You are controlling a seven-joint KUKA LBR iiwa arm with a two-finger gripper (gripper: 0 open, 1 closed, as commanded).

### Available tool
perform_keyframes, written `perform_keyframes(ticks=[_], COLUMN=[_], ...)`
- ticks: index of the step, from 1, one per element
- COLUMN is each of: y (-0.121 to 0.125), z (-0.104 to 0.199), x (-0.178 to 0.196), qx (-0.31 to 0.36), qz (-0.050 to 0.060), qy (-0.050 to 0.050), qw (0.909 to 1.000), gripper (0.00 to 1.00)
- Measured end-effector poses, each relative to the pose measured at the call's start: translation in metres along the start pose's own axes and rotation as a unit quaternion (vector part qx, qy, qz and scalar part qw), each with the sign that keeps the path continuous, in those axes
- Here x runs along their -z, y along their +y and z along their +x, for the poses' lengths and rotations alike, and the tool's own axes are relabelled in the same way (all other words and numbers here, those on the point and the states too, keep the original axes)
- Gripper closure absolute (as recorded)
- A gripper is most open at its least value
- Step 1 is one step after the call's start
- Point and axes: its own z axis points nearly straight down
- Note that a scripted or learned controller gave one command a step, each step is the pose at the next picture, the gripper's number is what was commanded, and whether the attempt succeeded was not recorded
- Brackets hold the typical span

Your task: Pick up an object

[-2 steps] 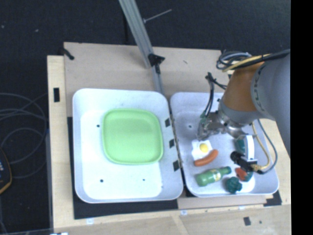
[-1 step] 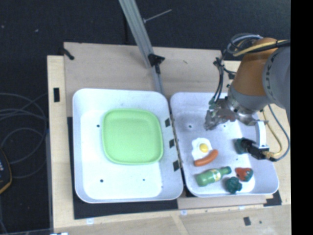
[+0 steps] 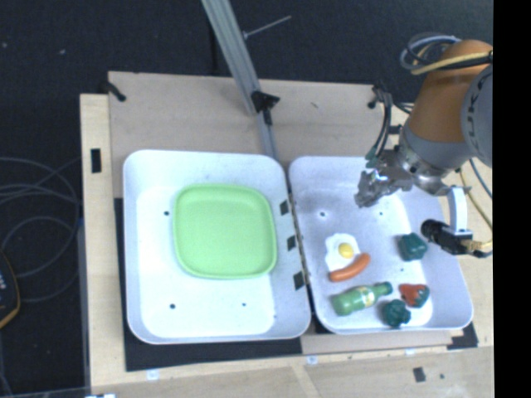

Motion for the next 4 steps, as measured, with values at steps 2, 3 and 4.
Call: perform_keyframes(ticks=[2,3,4], y=[0.012,0.023,0.043], z=[0.056,0.11,0.151], x=[0.021,0.013,0.018], qx=[0.002,0.002,0.002], qz=[0.002,0.002,0.002], qy=[0.0,0.0,0.001], qw=[1.0,1.0,1.0], gripper=[1.0,1.0,1.0])
